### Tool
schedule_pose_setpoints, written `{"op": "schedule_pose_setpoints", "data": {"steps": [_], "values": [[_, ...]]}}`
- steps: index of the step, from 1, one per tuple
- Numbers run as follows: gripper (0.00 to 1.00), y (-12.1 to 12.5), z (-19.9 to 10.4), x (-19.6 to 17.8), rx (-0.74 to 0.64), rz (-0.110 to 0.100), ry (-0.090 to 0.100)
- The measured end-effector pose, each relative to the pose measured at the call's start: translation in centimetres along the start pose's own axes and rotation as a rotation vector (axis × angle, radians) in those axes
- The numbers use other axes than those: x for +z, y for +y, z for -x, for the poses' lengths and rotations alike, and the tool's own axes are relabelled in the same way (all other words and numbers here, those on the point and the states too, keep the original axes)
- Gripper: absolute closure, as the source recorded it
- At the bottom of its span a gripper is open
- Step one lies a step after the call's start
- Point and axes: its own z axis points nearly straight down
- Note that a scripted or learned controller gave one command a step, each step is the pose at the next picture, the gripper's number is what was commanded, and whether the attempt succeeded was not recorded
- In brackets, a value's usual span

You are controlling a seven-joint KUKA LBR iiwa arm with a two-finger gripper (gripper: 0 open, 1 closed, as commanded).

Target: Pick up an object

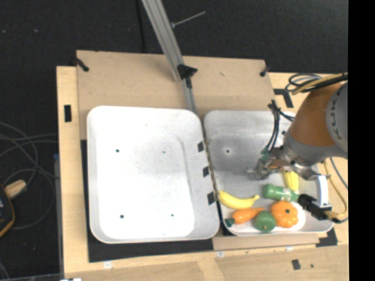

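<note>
Several toy foods lie along the front of the right bin: a yellow banana, an orange carrot, a green pepper, an orange pumpkin, a green cucumber-like piece and a yellow corn cob. My gripper hangs low over the right bin's middle, just above and left of the green piece and beside the corn. I see nothing held in it. The wrist and orange band cover the bin's right side.
The left bin sits beside the right one, with black clips on the shared wall. A metal pole slants down from the top to the bins' back edge. Cables trail at the arm's right.
</note>
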Motion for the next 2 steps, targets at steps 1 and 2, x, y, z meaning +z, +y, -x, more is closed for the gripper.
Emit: {"op": "schedule_pose_setpoints", "data": {"steps": [1, 2], "values": [[1.00, -0.3, 0.2, -6.2, -0.002, 0.004, -0.001], [1.00, 0.3, -0.5, -12.0, -0.003, 0.004, -0.001]]}}
